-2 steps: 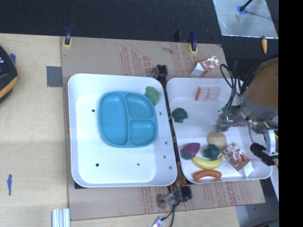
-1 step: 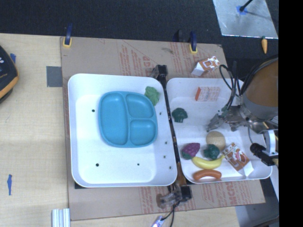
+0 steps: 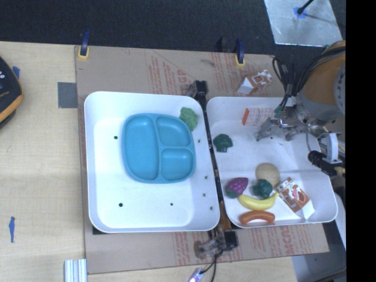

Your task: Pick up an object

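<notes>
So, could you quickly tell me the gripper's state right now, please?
Gripper: open, holding nothing, above the right bin near its upper part.

Divided tray [image 3: 157, 148] in left bin [image 3: 97, 157]; toy foods [image 3: 258, 187], seemingly, in right bin [image 3: 235, 107].

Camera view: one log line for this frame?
claw: open, holding nothing | over right bin, upper part | nearest: orange-white packet | blue divided plate: left bin
</notes>
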You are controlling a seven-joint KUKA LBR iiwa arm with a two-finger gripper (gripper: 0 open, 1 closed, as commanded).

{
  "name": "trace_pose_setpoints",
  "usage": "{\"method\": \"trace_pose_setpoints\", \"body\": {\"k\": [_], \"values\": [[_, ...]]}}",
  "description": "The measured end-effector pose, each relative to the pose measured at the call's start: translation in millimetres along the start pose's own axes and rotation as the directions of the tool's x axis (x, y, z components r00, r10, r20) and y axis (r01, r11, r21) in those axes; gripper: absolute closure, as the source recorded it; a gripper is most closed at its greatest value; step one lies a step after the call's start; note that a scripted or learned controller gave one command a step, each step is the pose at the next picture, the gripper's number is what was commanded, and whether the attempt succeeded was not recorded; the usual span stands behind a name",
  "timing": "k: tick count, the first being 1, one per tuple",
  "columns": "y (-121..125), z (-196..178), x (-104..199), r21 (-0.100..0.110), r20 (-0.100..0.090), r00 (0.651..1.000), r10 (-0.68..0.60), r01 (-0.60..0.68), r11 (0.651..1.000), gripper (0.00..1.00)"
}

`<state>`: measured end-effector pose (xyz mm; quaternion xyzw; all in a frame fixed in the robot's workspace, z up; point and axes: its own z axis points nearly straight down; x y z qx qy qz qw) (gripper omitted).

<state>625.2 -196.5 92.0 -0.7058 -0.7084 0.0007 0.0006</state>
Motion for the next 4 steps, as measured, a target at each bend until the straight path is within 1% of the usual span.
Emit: {"method": "trace_pose_setpoints", "body": {"k": [1, 2, 3, 4], "values": [[31, 0, 20, 0.001, 0.000, 1.000, -0.001, 0.001, 1.000, 0.00], [31, -5, 24, 0.000, 0.000, 1.000, -0.001, 0.001, 1.000, 0.00], [31, 0, 45, 0.002, -0.001, 1.000, -0.002, 0.002, 1.000, 0.00], [31, 0, 10, 0.000, 0.001, 1.000, 0.001, -0.001, 1.000, 0.00]]}}
